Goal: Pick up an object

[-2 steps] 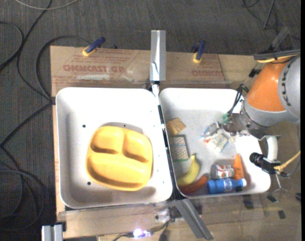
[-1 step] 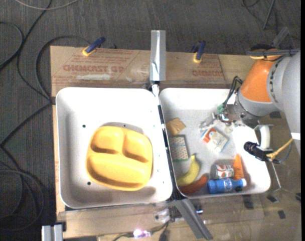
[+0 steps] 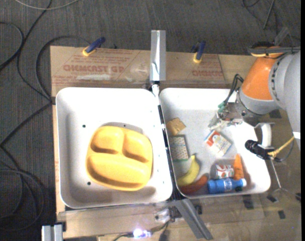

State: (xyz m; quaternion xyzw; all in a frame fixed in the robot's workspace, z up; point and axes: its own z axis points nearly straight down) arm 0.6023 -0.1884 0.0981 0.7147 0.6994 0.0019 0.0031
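Hovering over a small flat red-and-white paper packet (image 3: 218, 141), light and floppy, best pinched edgewise; jaw state unclear.

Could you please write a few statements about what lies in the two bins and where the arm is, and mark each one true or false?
1. The yellow divided tray lies in the left bin. True.
2. The banana lies in the left bin beside the tray. False: it lies in the right bin, near its lower left.
3. The blue bottle lies along the near edge of the right bin. True.
4. The gripper hangs over the left bin. False: it is over the right bin, just above a small red and white packet.
5. The orange carrot stands beside the tray. False: it lies in the right bin, by the blue bottle.
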